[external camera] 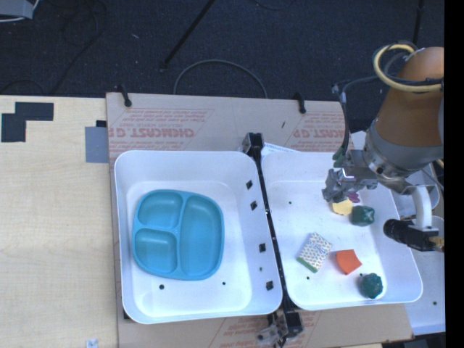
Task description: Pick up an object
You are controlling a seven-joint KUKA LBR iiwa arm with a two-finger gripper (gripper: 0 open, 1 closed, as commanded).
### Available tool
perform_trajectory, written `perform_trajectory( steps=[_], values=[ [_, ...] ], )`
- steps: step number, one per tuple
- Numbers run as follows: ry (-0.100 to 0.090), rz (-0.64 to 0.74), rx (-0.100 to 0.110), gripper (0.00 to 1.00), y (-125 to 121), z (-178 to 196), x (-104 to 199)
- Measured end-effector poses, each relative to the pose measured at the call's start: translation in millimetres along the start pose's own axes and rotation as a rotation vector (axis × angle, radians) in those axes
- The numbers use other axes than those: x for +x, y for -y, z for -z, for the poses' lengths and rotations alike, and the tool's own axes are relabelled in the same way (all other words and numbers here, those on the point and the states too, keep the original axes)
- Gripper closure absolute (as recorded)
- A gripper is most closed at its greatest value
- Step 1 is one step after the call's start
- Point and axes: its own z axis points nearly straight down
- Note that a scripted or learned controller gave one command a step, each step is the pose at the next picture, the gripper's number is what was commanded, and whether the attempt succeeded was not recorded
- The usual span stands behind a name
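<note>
- A blue divided plate [177, 234] is lying flat in the left bin [127, 172], well apart from the gripper and off to its left, across the black divider [262, 216] that is running between the two bins.
- A patterned small block [314, 251] is resting tilted on the floor of the right bin [304, 176], below the gripper and slightly to its left.
- The gripper [341, 188] is hanging low over the upper part of the right bin; whether anything is sitting between its tips I cannot tell.
- A yellow piece [342, 207] is lying just beneath the gripper, seemingly touching it, with something purple [354, 195] showing at the gripper's lower edge.
- An orange block [348, 261] is sitting below the gripper, near the patterned block.
- A green object [362, 215] is lying just beside the yellow piece, down and right of the gripper.
- A dark teal lump [372, 285] is resting near the bin's lower right corner, farthest below the gripper.
</note>
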Motion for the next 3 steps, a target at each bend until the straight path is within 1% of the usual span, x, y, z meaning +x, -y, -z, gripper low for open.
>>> perform_trajectory(
  steps=[1,2,3],
  values=[
    [-0.002,0.003,0.008,1.00,-8,-17,52],
    [-0.001,0.004,0.005,1.00,-28,-16,104],
    [-0.001,0.003,0.006,1.00,-45,-33,161]
  ],
)
